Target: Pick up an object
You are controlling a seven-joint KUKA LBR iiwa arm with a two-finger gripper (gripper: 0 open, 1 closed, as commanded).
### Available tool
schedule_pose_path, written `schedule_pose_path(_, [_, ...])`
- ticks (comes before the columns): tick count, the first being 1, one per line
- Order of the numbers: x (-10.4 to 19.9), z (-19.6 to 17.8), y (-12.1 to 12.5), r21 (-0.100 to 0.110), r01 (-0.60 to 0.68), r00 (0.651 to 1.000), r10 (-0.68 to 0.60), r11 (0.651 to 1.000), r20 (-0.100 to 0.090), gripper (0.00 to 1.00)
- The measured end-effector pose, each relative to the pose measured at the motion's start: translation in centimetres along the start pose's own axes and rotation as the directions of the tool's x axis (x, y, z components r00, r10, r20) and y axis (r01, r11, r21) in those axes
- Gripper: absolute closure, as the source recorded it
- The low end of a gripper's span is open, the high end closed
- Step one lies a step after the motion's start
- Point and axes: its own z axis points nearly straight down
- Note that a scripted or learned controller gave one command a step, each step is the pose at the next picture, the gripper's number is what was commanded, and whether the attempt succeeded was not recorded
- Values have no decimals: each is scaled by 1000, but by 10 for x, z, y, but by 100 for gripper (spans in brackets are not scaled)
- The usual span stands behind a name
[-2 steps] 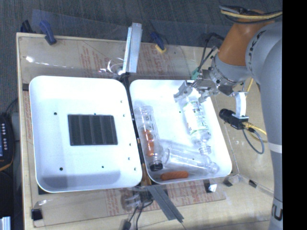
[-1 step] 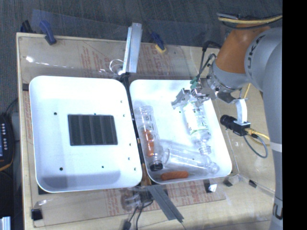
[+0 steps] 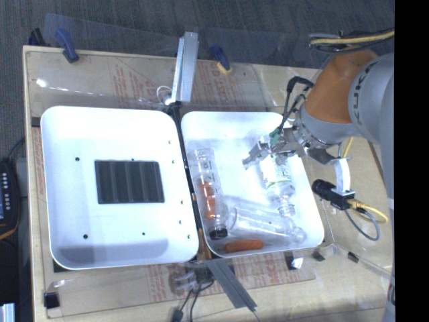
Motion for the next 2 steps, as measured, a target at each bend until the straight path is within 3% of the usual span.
schedule_pose_path(1, [0,39,7,1,36,999,-36,999,0,0])
schedule_pose_path(2, [1,32,-3,2,26,1000,-26,1000,-2,0])
